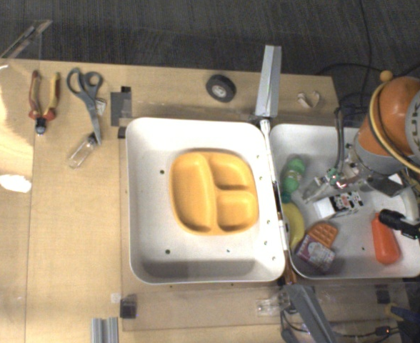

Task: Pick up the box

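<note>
My gripper (336,180) hovered in the right bin (410,269), finger state unclear. The box (315,247) lay below-left of it, apart, long axis running diagonally toward the bin's front-left corner.

From my station I counted two white bins: a left bin (142,191) and a right bin (410,266). The left one held one yellow divided tray (213,190). On the bench I saw one pair of scissors (88,95), one pair of pliers (42,98) and one roll of black tape (221,87).
</note>
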Action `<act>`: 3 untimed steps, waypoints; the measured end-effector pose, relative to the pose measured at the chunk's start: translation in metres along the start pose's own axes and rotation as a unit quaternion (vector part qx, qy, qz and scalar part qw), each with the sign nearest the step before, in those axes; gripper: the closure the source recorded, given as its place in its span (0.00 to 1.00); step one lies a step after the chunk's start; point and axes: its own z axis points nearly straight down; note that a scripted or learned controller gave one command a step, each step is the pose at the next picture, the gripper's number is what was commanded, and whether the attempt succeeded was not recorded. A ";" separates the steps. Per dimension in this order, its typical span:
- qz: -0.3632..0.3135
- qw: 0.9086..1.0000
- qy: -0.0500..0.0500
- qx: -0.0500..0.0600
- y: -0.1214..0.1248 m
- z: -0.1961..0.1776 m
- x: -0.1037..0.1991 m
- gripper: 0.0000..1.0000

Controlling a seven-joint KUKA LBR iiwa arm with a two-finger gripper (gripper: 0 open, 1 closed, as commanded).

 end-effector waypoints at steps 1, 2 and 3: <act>-0.001 1.000 -0.002 -0.003 0.003 -0.012 -0.001 1.00; -0.001 1.000 -0.002 -0.003 0.003 -0.012 -0.001 0.00; -0.032 0.999 -0.004 -0.002 0.042 0.008 0.010 0.00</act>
